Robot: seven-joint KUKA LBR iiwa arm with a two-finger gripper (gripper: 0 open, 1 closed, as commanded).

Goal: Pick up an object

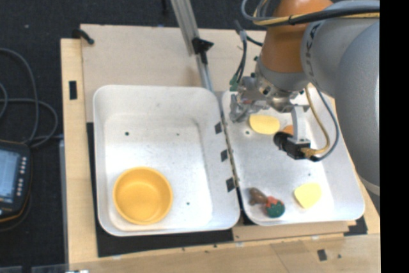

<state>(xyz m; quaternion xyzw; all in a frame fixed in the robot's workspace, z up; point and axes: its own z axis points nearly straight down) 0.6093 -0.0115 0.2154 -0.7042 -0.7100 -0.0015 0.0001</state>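
My gripper [238,109] hangs low over the far left part of the right bin [332,166], close to the wall shared with the left bin. Just to its right lies a flat pale-yellow piece [264,124], beside the gripper and not held by it. A small orange thing [287,130] peeks out behind a black cable fitting. Near the front of the same bin sit a yellow wedge [307,195] and a small brown, green and red toy [268,203].
An orange-yellow bowl [143,195] rests in the front left corner of the left bin [160,112]. A slanted metal rail [185,16] rises behind the bins. The arm's grey body and cables cover the right bin's far right side.
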